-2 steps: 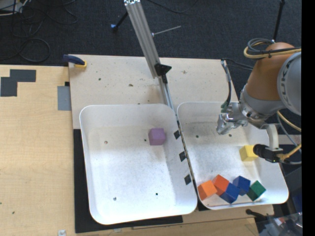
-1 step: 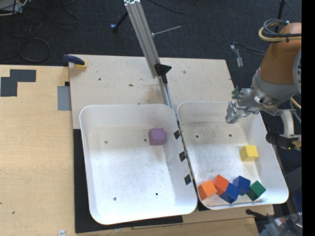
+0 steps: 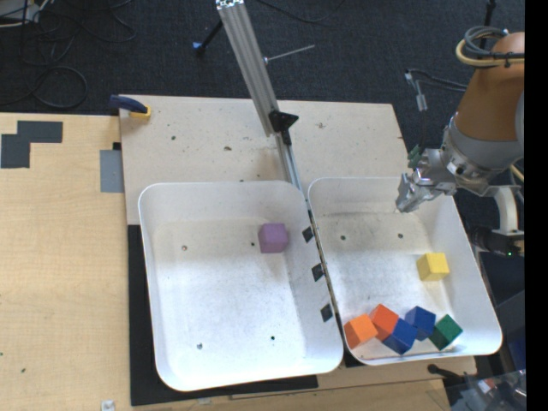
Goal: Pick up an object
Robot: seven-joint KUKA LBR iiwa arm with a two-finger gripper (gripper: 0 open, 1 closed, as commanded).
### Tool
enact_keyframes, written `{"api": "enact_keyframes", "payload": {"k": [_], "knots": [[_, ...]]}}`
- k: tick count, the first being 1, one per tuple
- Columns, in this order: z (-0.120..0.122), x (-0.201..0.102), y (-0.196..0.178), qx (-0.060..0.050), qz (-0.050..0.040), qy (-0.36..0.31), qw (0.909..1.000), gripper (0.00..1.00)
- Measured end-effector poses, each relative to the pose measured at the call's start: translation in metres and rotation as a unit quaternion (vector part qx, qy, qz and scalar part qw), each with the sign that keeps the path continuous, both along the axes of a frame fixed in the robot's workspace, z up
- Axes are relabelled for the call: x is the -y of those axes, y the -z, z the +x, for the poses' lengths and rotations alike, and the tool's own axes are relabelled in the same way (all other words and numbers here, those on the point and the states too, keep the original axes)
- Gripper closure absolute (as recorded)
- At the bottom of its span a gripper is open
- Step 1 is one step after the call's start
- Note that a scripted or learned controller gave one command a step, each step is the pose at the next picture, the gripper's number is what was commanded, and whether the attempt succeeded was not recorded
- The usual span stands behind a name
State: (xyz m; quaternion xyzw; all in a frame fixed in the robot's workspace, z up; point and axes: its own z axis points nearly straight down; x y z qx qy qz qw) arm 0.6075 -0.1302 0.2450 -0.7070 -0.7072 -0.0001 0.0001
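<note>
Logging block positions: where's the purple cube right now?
The purple cube sits alone in the left bin, toward its upper right, near the divider between the two bins.

txt: none legible | labels: none | nums: none

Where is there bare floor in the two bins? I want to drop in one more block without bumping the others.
The left bin is mostly bare all around its purple cube. In the right bin, the floor between the yellow cube and the divider is free. Its near corner is crowded: orange, red, blue and green cubes.
</note>
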Motion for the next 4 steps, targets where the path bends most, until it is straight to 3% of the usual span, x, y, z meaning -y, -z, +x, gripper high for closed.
{"api": "enact_keyframes", "payload": {"k": [4], "knots": [[-0.042,-0.219,0.000,-0.002,0.0008,-0.002,1.0000,1.00]]}}
